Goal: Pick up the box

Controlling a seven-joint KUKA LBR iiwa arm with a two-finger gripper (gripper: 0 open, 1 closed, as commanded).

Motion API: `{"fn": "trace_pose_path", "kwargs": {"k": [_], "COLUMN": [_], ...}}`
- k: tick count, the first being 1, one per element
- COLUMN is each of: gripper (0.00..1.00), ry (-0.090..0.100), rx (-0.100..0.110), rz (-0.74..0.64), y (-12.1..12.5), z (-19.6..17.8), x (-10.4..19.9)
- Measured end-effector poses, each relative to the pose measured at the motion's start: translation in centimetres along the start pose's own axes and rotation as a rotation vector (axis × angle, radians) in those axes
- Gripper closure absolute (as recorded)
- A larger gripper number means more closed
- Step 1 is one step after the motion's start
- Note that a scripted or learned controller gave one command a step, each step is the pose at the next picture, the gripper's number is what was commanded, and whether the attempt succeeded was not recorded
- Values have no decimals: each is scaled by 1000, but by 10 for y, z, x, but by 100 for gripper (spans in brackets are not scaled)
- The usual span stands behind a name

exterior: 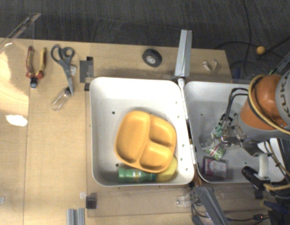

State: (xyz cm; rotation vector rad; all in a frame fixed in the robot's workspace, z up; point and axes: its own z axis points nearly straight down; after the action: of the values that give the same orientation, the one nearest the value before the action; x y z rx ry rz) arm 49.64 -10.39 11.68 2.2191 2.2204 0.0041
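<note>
We judged the approach step: gripper (221, 136) hung above the box (214, 168); jaw state indeterminate; descent onto it needed next.

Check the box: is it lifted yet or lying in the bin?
Lying in the bin. The dark purple box rests flat on the floor of the right bin, near its front edge, below the arm.

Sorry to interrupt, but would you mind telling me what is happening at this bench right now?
A KUKA arm reaches from the right over the right bin, working to pick up the small dark purple box lying near that bin's front edge. Its gripper hangs just above the box, beside some crumpled wrappers. The box still lies on the bin floor. The left bin holds a yellow divided tray over a green bottle.
</note>
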Motion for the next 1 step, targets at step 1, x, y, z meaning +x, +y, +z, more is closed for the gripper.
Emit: {"fn": "trace_pose_path", "kwargs": {"k": [1], "gripper": [0], "ry": [-2], "rx": [-10], "rz": [52], "y": [-6], "z": [27], "x": [13]}}
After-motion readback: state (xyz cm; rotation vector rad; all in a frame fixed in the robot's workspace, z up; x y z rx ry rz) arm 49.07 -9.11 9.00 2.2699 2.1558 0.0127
